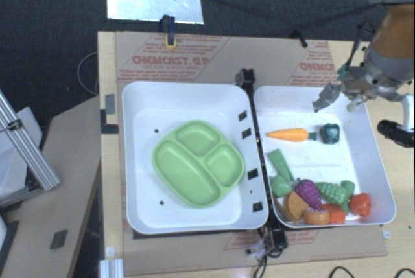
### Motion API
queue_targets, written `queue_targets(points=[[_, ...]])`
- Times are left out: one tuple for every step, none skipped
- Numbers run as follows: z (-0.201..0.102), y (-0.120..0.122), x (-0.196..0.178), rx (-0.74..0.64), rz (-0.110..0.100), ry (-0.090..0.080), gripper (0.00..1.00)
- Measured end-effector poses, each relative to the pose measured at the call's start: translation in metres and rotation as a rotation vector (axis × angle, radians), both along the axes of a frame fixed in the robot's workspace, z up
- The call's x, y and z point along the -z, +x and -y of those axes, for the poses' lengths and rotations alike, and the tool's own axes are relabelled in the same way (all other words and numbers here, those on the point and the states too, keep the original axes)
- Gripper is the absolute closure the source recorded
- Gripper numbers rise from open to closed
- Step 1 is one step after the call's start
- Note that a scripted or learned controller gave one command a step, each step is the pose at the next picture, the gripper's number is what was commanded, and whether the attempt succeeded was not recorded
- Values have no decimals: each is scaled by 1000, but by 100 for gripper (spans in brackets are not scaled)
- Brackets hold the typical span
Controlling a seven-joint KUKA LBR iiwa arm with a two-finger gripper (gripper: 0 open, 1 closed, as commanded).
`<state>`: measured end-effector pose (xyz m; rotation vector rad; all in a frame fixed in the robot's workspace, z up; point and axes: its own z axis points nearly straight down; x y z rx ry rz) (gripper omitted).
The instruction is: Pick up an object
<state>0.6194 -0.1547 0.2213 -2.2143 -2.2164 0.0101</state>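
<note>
The right bin (pixel 363 140) holds an orange toy carrot (pixel 288 135) with a dark green top (pixel 330 133) lying across its middle. A pile of toy foods sits at its near edge: a green pepper-like piece (pixel 280 173), a purple grape bunch (pixel 308 192), a green bumpy piece (pixel 334 192), an orange piece (pixel 317 216) and a red tomato (pixel 360 204). My gripper (pixel 340 97) hangs above the bin's far right corner, fingers apart, with nothing between them. It is up and right of the carrot.
The left bin (pixel 149 102) holds a light green divided plate (pixel 198 163). Black clips (pixel 246 79) line the seam between the bins. A yellow and blue clamp (pixel 169 32) stands at the bench's far edge. A metal frame (pixel 26 147) rises at left.
</note>
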Motion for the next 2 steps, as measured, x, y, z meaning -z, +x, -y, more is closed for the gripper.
queue_targets(points=[[-1,2,-8,-2,12,-2,0],[-9,-3,48,-1,10,-1,0]])
